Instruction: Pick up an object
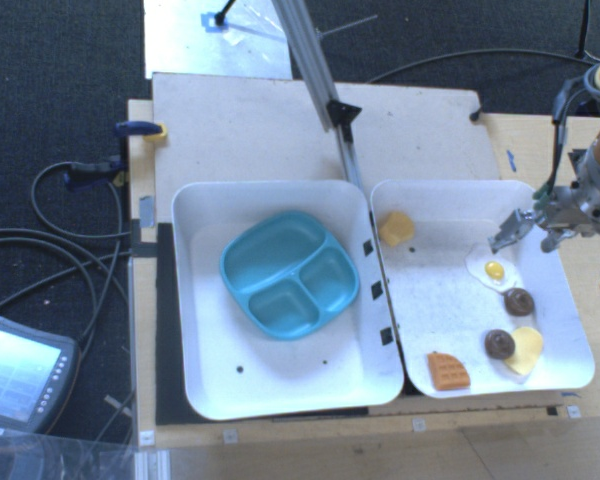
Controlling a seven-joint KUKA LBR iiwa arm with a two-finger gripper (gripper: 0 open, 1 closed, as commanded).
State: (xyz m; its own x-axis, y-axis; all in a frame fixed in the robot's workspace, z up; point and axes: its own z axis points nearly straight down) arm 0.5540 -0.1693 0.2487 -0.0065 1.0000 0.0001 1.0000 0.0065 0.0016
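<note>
the gripper (510,234) hovers at the frame's right over the fried egg toy (492,269), fingers apparently open, gripping nothing, likely lining up a grasp.

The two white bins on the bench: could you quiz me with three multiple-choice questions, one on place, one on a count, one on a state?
1. Where is the teal plastic divided plate?
A. left white bin
B. right white bin
C. floor

2. How many brown chocolate doughnuts are there?
A. one
B. two
C. four

3. The white fried egg toy with yellow yolk:
A. lies flat in the bin
B. is on the plate
C. is on the cracker

Answers: 1 A, it rests in the left white bin; 2 B, one at, another at; 3 A, flat on the right white bin floor.
</note>
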